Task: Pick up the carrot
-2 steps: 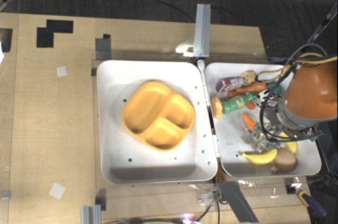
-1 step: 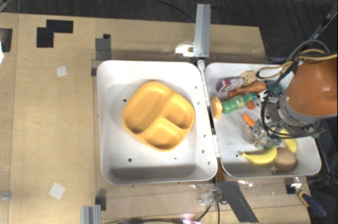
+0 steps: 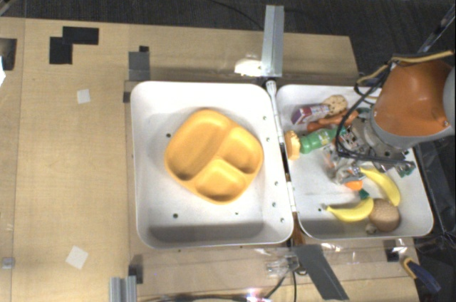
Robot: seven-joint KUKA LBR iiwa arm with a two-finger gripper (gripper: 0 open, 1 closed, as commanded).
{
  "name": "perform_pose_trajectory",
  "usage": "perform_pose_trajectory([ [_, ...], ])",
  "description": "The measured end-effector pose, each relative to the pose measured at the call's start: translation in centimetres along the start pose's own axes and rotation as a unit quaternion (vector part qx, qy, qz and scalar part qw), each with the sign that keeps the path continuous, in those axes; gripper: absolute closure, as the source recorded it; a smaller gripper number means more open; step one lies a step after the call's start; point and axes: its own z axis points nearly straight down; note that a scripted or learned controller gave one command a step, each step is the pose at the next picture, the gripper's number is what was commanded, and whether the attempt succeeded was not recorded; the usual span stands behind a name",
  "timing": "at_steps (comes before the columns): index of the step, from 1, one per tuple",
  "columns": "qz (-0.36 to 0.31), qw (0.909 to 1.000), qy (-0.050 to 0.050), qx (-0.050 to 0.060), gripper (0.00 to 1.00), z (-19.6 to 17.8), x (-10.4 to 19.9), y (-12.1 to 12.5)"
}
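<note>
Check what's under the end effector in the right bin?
An orange bit, likely the carrot, pokes out below the end effector, beside a banana. The rest is covered by the arm.

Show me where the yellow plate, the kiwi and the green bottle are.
yellow plate (image 3: 214,154), camera view, on the ridge where its compartments meet
kiwi (image 3: 385,216), camera view, middle of its brown skin
green bottle (image 3: 313,142), camera view, middle of its body

Wood bench (image 3: 64,172) w/ 2 white bins (image 3: 153,222) side-by-side.
</note>
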Motion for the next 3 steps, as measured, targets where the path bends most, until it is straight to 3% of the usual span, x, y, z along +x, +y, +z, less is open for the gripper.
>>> perform_pose_trajectory([
  [1,-0.153,0.9882,-0.001,0.002,1.00,0.0,2.3,-4.1],
  [2,-0.215,0.9765,0.001,-0.002,1.00,-2.4,2.8,1.3],
  [3,-0.154,0.9881,0.001,0.000,1.00,-0.1,0.5,4.2],
])
